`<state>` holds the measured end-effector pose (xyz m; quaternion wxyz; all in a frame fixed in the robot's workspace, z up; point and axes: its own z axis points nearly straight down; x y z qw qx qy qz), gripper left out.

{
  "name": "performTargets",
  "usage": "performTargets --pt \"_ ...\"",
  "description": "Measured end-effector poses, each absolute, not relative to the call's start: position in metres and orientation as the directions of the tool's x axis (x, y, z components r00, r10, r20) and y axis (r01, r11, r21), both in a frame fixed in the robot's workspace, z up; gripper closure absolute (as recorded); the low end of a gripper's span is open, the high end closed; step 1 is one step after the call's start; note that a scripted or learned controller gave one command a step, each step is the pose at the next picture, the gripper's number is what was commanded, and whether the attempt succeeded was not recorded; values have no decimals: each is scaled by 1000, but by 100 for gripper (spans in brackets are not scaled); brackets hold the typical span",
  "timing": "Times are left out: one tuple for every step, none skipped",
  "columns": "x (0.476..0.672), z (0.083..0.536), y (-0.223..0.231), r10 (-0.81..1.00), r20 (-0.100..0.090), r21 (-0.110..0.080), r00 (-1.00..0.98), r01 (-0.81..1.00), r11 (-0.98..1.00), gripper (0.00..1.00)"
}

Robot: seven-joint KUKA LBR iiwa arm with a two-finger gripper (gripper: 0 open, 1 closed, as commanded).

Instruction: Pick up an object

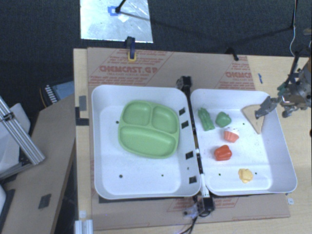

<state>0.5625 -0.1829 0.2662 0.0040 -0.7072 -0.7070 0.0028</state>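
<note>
- At the far right edge of the right bin (285, 172), the tool (273, 106) hangs above the rim, near a tan wedge-shaped piece (253, 117) that lies in the bin's upper right corner.
- I cannot tell whether the tool is spread or closed; it is small and blurred here, and nothing is visibly gripped in it.
- The candidates for picking all lie in the right bin: a long green vegetable (205, 119), a rounder green piece (223, 119) just beside it, an orange and white item (231, 135), a red pepper-like item (223, 153) and a yellow item (245, 175) nearer the front.
- Each of these rests on the bin floor, apart from the tool.
- The left bin (105, 179) holds a green divided plate (148, 129), well away from the arm.
- Judged from this, the pick has not been made: no object is lifted.
- What is left seems to be nearly all of it: choosing an object, descending onto it, closing and raising it clear.
- The tan wedge is nearest the tool, so it may be the likeliest target, though that is a guess.
</note>
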Motion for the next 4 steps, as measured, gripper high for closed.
performTargets --pt "565 273 -182 1000 -1 1 -3 1000 3 0" --pt "563 213 -188 1000 0 0 -1 1000 1 0" --pt "567 171 -192 1000 -1 2 -2 1000 2 0" --pt "565 126 -184 1000 -1 2 -1 1000 1 0"
